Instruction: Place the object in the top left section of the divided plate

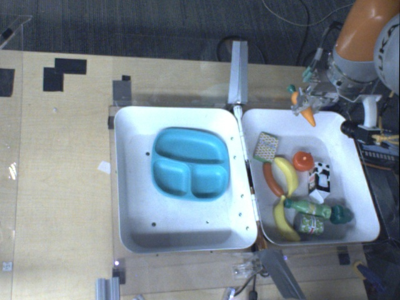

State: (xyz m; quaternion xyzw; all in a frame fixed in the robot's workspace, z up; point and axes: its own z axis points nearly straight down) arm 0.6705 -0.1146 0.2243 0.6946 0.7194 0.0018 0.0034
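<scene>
Gripper [306, 105]: hung over the right bin's [359, 167] far rim, fingers clamped on a small orange carrot [309, 115], tip pointing down.
Plate [190, 162]: blue, divided, sat in the left bin [131, 224], well apart from the carrot.
Right bin: held bananas [287, 175], a sausage [272, 179], a green bottle [309, 208].

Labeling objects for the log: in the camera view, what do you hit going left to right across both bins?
Blue divided plate in the left bin → checkered pad → hot dog → orange carrot at the gripper → black-and-white block → right bin's far rim.
</scene>
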